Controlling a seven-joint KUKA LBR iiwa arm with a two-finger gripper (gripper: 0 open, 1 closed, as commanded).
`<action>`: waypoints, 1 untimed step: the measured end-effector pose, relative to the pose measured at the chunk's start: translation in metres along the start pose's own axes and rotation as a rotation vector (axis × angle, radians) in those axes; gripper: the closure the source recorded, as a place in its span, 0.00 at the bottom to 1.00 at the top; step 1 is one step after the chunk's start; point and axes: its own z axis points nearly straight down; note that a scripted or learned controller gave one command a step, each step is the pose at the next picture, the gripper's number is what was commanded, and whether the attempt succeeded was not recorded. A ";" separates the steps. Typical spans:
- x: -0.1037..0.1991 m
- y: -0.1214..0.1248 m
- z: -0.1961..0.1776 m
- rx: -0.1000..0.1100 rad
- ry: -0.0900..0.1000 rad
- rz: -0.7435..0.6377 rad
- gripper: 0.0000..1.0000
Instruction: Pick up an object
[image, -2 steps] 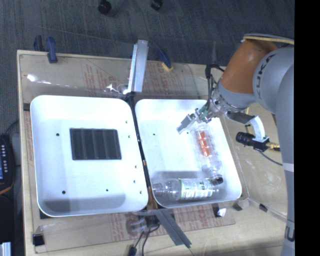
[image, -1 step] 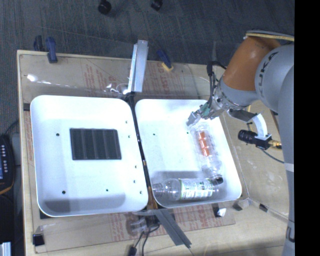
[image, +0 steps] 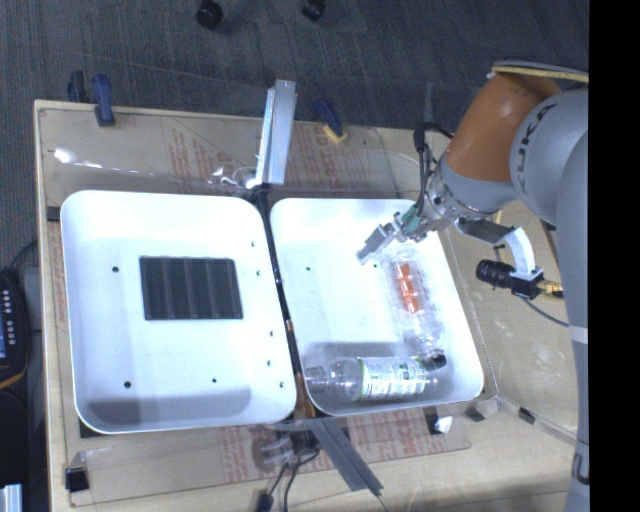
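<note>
The grey arm (image: 540, 130) reaches in from the right, its orange band above the wrist, angled down over the right bin (image: 330, 300). The gripper (image: 385, 238) hangs above the bin's upper middle — its fingers look parted and hold nothing. Just below them lies a clear bottle with an orange label (image: 412, 295), lengthwise; a second clear bottle (image: 372, 377) rests along the near wall. The left bin (image: 100, 330) holds a dark ribbed panel (image: 190, 288).
</note>
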 end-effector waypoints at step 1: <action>0.007 -0.020 0.026 0.000 0.001 0.002 0.00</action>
